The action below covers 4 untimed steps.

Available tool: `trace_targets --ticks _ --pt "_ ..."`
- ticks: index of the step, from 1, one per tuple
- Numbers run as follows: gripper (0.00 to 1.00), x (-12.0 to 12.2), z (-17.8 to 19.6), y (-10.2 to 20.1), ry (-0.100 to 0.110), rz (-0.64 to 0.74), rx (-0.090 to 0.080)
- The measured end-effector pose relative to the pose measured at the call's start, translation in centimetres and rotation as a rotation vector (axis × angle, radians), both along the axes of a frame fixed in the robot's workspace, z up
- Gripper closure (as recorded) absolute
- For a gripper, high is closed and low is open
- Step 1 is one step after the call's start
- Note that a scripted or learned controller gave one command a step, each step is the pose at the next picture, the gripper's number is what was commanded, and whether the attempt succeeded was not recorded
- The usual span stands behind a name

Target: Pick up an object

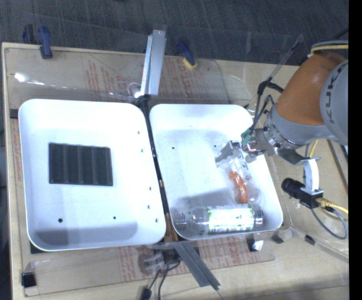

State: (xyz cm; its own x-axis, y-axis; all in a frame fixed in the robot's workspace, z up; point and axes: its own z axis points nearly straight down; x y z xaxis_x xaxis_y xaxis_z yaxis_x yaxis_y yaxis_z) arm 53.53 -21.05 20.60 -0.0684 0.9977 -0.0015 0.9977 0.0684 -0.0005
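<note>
In the right bin (187, 114), a clear plastic bottle with a green label (221, 219) lies on its side along the front wall. An orange item in a clear crinkled wrapper (239, 186) lies near the right wall. My gripper (232, 151) comes in over the right rim and hangs just above the wrapper's upper end, close to or touching it. Nothing can be made out held in it. A flat black ribbed rectangle (80, 164) lies in the middle of the left bin (37, 114).
The grey arm with its orange band (306, 99) crosses the right bin's right rim. A black fitting with cables (302, 192) sits just outside that rim. A metal bar (152, 61) stands behind the seam between the bins, and blue clamps (43, 39) hold the bench's back edge.
</note>
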Motion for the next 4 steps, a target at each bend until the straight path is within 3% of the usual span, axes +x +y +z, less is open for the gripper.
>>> trace_targets --ticks 1,2,3,4 --pt "0.00 1.6 -2.6 0.1 0.003 0.062 0.003" --pt "1.00 1.7 -1.6 0.1 0.004 0.064 0.003" --pt "1.00 1.3 -9.3 0.4 0.004 0.107 0.002" --pt "0.00 1.3 -9.2 0.4 0.004 0.106 0.002"
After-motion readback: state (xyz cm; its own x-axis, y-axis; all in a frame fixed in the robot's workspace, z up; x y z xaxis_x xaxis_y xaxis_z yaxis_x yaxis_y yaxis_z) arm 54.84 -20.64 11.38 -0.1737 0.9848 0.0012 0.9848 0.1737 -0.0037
